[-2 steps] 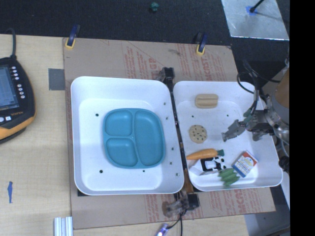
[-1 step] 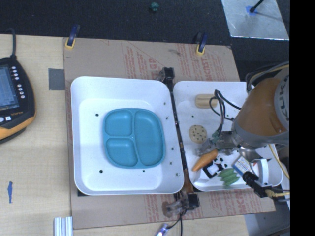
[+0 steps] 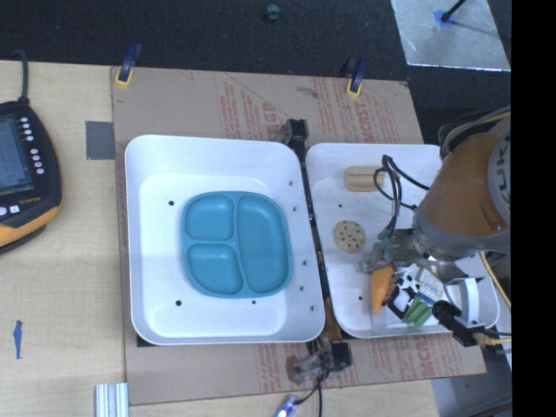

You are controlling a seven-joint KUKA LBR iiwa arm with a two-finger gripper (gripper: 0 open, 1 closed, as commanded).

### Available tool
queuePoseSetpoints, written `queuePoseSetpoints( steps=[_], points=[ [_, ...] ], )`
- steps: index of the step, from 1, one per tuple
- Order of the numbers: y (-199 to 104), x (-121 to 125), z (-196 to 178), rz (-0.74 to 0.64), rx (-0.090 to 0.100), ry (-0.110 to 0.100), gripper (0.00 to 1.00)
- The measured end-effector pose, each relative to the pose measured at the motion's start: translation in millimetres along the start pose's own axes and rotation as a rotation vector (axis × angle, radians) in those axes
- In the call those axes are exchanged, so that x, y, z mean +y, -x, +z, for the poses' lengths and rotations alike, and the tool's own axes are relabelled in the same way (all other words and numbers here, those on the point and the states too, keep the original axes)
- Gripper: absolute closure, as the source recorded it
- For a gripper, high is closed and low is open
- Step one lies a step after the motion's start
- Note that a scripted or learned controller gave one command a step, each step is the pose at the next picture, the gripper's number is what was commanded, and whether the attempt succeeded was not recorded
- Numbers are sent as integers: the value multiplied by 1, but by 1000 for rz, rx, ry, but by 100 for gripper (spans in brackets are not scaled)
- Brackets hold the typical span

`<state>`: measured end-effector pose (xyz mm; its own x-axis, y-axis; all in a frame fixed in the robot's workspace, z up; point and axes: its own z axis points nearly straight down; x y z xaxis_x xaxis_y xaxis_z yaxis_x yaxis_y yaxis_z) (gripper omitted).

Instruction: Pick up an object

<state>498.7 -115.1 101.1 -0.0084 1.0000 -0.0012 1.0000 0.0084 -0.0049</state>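
A pale wooden surface [image 3: 61, 320] is seen from above, with a sheet of brown cardboard [image 3: 261, 102] clamped over it and two shallow white bins laid side by side on the cardboard, presumably so that they are kept from sliding.

Nearest the camera, in the lower part of the right bin [image 3: 326, 233], a cluster of small things is found: an orange carrot-like piece [image 3: 380, 287], a green object [image 3: 417, 314] and a black-and-white item too small to be named. The gripper [image 3: 393, 257] is lowered just above this cluster, close to the upper end of the orange piece, which is judged the likeliest thing to be picked up. Whether the gripper is open or closed cannot be told (it is crowded by cables and the arm's body), and nothing is seen to be held.

Further back in the same bin a round tan biscuit-like disc [image 3: 349, 235] lies apart, and beyond it a beige cylinder [image 3: 360, 179] rests near the far wall.

In the left bin [image 3: 139, 233] a blue sectioned plate [image 3: 234, 243] lies flat at the centre. At the surface's left edge a teach pendant [image 3: 22, 176] is set aside, well clear of the work.
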Motion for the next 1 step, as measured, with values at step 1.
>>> queuePoseSetpoints(
  steps=[1],
  points=[
    [-71,71,-92,3,2,3,100]
  ],
)
